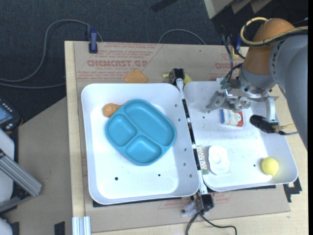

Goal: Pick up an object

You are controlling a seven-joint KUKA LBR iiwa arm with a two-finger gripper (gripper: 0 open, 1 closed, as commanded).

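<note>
The gripper [226, 105] hangs over the far part of the right bin [288, 177] with its fingers [212, 105] spread wide and nothing between them. A small white carton [232, 117] with red and blue print lies flat on the bin floor just on the near side of the gripper; whether a fingertip touches the carton cannot be told. Nearer the camera than the carton, in the same bin and close to the wall it shares with the other bin, sits a white lumpy object [218, 159]. Right of and nearer than the carton, in the near right corner of that bin, rests a yellow ball [269, 166], well apart from the carton. Left of the carton, across the shared wall, the left bin [146, 190] holds a blue divided plate [140, 130] lying tilted across its middle. An orange object [110, 109] shows at the plate's far left rim, partly hidden by it. Further left of and beyond the carton, outside both bins, a second orange piece [136, 76] lies on the bench [73, 131] just beside the left bin's far wall.
</note>
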